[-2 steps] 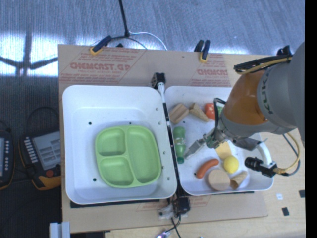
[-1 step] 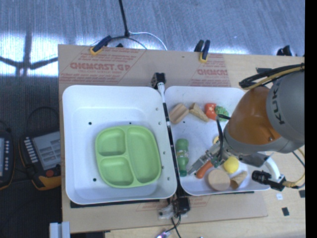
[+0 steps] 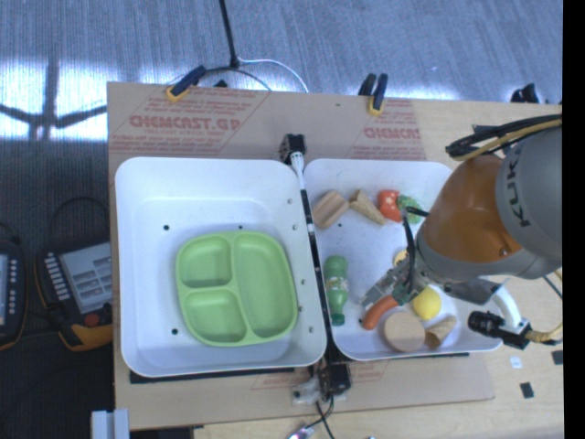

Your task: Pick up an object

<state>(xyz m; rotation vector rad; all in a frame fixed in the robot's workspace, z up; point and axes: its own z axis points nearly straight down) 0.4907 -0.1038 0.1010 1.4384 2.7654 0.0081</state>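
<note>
My bench board (image 3: 183,122) spreads under everything, brown with red print, clamped at the far edge. On it sit the two white bins: the left bin (image 3: 146,245) carries a green divided plate (image 3: 238,286), three compartments, lying flat near the middle wall. The right bin (image 3: 366,236) is where my arm (image 3: 484,213) hangs, grey with the orange band bulking over the bin's right half.

Down below that, my gripper (image 3: 395,289) is low in the right bin among the toy food, just above an orange carrot-like piece (image 3: 377,313); whether my fingers are spread or pinched I cannot tell from here, they blur into the clutter.

Around it: a green bottle (image 3: 335,286) lies along the bin's left wall, a round tan slice (image 3: 403,333) sits at the near edge touching a yellow lemon-like piece (image 3: 426,304), two tan wedge blocks (image 3: 331,208) rest at the far end, with a red and green piece (image 3: 391,204) beside them
</note>
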